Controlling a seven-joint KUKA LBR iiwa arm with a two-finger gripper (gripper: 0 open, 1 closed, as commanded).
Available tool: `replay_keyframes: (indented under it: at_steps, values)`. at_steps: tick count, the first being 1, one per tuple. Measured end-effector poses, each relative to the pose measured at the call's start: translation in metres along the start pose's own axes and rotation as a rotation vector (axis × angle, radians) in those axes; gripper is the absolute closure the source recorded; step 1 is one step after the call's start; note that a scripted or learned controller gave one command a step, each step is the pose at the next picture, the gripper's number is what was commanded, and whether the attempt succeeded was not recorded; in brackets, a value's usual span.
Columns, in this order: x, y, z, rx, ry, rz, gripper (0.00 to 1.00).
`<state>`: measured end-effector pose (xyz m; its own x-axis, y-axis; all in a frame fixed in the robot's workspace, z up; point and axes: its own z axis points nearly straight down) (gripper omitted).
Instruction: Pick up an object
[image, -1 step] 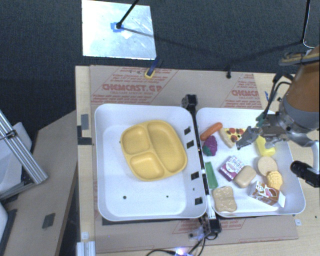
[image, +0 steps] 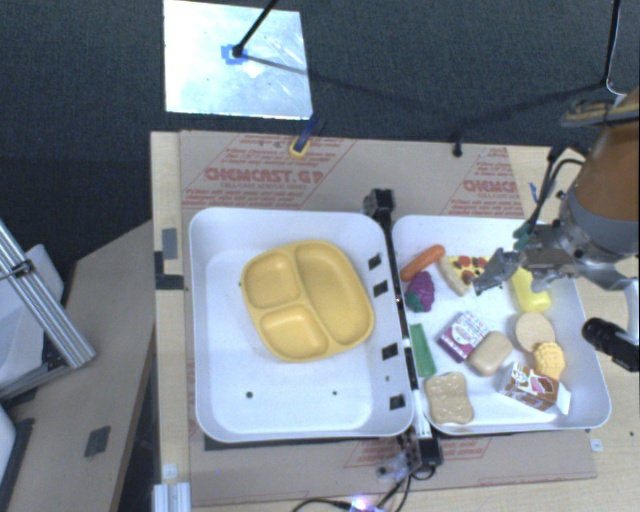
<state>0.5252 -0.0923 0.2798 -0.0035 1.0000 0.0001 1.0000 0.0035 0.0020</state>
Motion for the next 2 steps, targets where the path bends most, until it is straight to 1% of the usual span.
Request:
replay_keyframes:
  at_steps: [1,2]
  values:
    - [-0.010,0.001,0.049,0.005,0.000,0.003,0.00]
    - [-0.010,0.010,0.097,0.005,0.001,0.002,0.00]
